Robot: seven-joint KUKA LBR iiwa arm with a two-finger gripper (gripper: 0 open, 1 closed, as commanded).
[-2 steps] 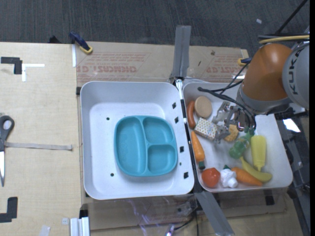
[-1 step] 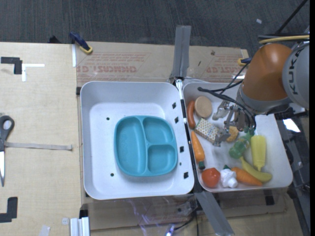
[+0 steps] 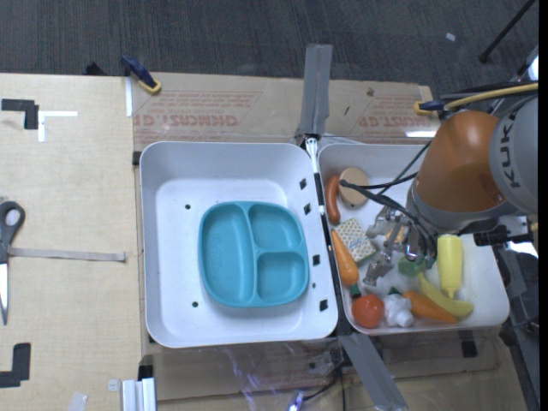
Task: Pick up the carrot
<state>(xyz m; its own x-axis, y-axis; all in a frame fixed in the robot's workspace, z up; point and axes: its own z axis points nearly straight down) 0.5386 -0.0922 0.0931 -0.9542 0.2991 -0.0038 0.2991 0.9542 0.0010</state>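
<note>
The arm [image 3: 462, 174] is reaching in from the worktop's right edge, its orange band uppermost and its tool [image 3: 383, 259] pointing down.

You are looking at a robotics lab or test cell, not a home kitchen. The surface [image 3: 68, 187] is bare plywood marked with black tape corners, and at its 9 o'clock edge lie scissors [image 3: 7, 229]. Flattened cardboard [image 3: 223, 114] is taped down under two white bins [image 3: 158, 255] with grey tape strips [image 3: 315, 88]. At 3 o'clock an industrial arm [image 3: 467, 169] trails loose cables [image 3: 479, 99], and dark carpet [image 3: 257, 15] runs along 12 o'clock. The food is toy plastic.
</note>
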